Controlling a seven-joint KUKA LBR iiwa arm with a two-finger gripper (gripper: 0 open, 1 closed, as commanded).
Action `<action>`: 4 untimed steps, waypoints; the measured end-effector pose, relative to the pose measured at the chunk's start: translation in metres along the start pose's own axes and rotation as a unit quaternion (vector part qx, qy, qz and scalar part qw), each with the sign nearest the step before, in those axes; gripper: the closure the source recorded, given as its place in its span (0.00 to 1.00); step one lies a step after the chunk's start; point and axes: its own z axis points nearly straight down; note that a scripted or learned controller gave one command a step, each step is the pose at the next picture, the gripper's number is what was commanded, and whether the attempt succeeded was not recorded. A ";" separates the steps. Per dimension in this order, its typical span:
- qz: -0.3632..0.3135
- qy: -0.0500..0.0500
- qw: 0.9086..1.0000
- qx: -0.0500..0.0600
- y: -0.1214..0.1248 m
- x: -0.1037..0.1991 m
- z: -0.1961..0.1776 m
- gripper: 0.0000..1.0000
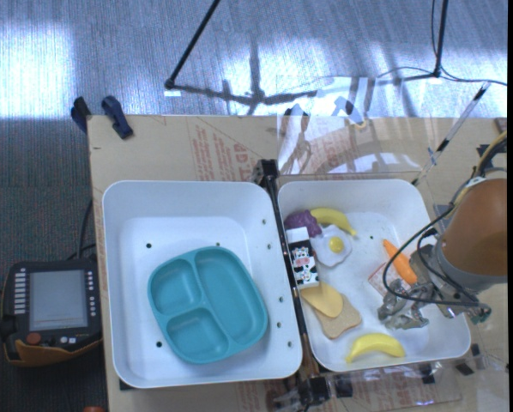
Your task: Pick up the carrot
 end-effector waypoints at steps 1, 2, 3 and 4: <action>-0.001 -0.002 1.000 0.001 0.001 -0.003 -0.011 1.00; 0.148 -0.004 0.989 0.002 0.002 -0.037 -0.067 1.00; 0.273 -0.004 0.962 0.002 0.034 -0.057 -0.124 1.00; 0.425 0.000 0.905 0.001 0.039 -0.007 -0.082 1.00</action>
